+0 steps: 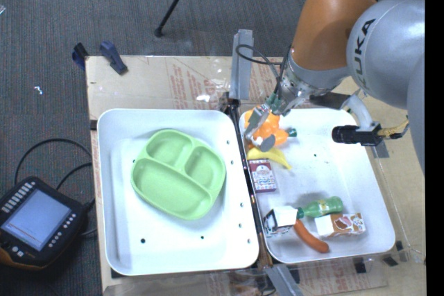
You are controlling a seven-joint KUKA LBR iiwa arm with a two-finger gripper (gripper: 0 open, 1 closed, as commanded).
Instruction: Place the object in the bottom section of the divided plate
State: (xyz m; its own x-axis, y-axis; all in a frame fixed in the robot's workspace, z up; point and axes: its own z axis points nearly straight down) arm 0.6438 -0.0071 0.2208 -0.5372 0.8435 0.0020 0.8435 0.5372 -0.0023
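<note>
A light green divided plate [179, 173] lies in the left bin [118, 239], its largest section toward the near side. My gripper [261, 116] is down at the far left corner of the right bin [357, 177], right on an orange toy [272, 128] that rests against a yellow banana [279, 158]. The wrist hides the contact, so I cannot tell whether the toy is held. The arm reaches in from the upper right, well away from the plate.
The right bin also holds a small red-and-white box [262, 175], a green bottle [321, 206], a small carton [280, 220], an orange carrot [312, 238] and a brown packet [342, 224]. A raised divider [244, 163] separates the bins. A metal post [241, 69] stands behind them.
</note>
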